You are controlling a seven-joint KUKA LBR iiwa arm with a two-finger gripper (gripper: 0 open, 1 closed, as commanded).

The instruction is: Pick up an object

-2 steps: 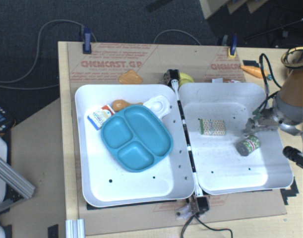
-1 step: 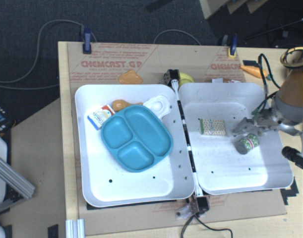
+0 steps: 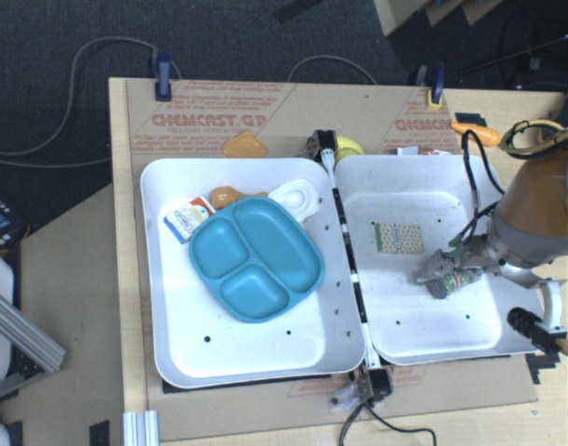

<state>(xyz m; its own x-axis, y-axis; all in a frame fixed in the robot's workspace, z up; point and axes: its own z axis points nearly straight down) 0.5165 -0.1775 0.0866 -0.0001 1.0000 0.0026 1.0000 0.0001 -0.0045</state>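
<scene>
So the arm (image 3: 530, 207) comes in from the right and hangs over the right bin (image 3: 395, 328), with the gripper (image 3: 448, 275) down low near the bin floor. Right at its tip there's a small grey-green object (image 3: 443, 282), kind of crumpled looking, lying on the white bottom. Honestly can't tell whether the pincer is spread or pressed together, the whole end of it blurs into that object, and whether the two are touching isn't clear either. Just to the upper left of it, apart from it, a flat speckled greenish card (image 3: 398, 239) lies on the same bin floor.

The left bin (image 3: 172, 323) has a blue divided tray (image 3: 255, 256) sitting at a tilt in the middle. Tucked along its upper edge are a small white packet with blue and red print (image 3: 187, 218), an orange-brown lump (image 3: 225, 196) and a white plastic piece (image 3: 296, 196). Outside the bins, on the brown board (image 3: 265, 110), an orange thing (image 3: 244, 144) sits behind the left bin and something yellow (image 3: 347, 147) sits near the gap between the two bins.
</scene>
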